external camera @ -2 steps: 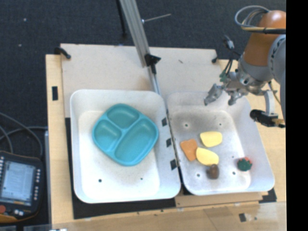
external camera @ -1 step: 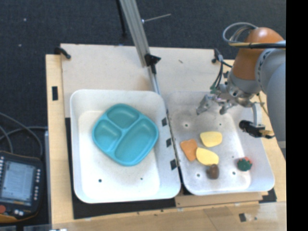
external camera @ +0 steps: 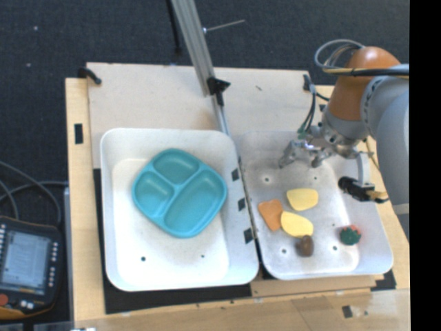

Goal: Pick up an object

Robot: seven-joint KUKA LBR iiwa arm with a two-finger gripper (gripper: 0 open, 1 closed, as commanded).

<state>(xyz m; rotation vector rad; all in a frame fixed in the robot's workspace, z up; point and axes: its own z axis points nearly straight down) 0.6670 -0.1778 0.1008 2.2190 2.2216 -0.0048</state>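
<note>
Arm over right bin [external camera: 386,254], nothing held.
Gripper [external camera: 303,155] fingers spread, above bare floor; yellow pieces [external camera: 302,198], orange piece [external camera: 271,214], brown lump [external camera: 304,245] nearer camera; teal tray [external camera: 180,192] in left bin [external camera: 110,185].

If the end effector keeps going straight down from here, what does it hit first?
Probably bare floor of the right bin. The end effector hangs over the bin's far end, and the nearest item, a yellow piece, lies nearer the camera. Depth is hard to judge.

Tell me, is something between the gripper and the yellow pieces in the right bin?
Nothing visible is. The gripper hangs over the far part of the right bin, and bare floor separates it from the upper yellow piece.
</note>
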